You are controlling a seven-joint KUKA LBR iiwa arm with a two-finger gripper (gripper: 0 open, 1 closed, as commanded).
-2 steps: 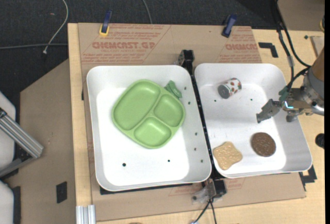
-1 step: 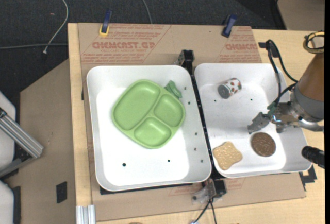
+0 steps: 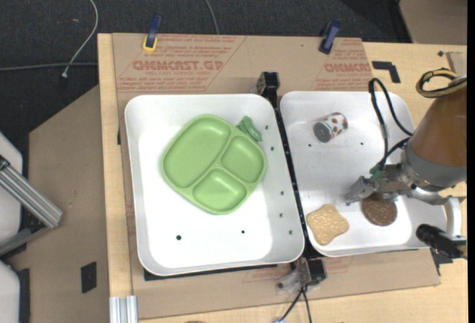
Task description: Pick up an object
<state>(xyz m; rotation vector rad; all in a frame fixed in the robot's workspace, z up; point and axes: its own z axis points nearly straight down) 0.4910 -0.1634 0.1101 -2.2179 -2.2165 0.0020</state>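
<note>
Gripper [image 3: 369, 191] over right bin [image 3: 300, 165], beside brown disc [image 3: 380, 211], grip state unclear

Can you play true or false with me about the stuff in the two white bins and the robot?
1. The green tray lies in the left bin. True.
2. The brown disc is in the left bin. False: it is in the right bin, under the pincer.
3. The tan cracker sits at the right bin's near left corner. True.
4. The small can stands on the green tray. False: it lies in the right bin.
</note>
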